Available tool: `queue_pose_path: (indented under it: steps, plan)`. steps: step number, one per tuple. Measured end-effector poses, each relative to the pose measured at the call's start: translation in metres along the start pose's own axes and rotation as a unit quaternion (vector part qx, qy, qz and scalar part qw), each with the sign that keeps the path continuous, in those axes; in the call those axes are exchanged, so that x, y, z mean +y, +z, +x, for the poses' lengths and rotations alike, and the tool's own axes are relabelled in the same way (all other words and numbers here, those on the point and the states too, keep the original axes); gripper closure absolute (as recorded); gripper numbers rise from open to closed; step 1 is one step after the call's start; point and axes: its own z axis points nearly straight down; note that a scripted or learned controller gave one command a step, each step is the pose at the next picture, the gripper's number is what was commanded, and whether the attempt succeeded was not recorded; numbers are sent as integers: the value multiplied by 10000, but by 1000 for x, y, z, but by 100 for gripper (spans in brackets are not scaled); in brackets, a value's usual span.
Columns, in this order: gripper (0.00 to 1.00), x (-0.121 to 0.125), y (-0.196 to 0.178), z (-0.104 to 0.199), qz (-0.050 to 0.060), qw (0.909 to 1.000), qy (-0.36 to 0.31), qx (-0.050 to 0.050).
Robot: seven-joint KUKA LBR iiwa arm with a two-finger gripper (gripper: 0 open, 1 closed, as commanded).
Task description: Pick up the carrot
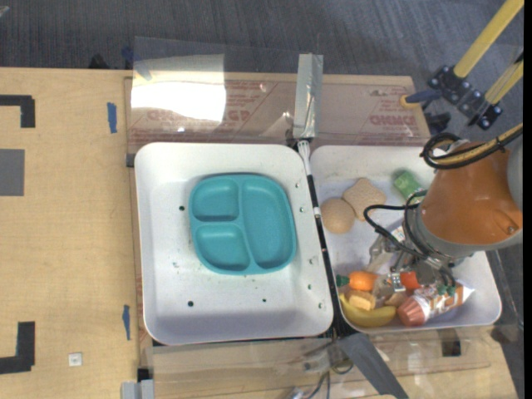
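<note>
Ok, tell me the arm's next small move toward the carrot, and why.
Probably a short shift toward the bin's front right: the two-finger gripper hovers over the food pile, while the orange carrot in its clear wrapper lies slightly beyond it, beside the yellow banana.

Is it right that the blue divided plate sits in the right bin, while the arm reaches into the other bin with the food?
Not quite: the camera view shows the blue divided plate in the left bin. The arm does reach into the other bin, the right one, where the food lies.
</note>
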Motion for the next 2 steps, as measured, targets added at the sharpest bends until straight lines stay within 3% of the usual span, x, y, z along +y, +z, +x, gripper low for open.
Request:
queue_pose_path:
  steps: [1, 2]
  plan:
    - [100, 47, -37, -15, -3, 9996, 265, 95]
    - [0, 49, -38, -15, -11, 9997, 248, 88]
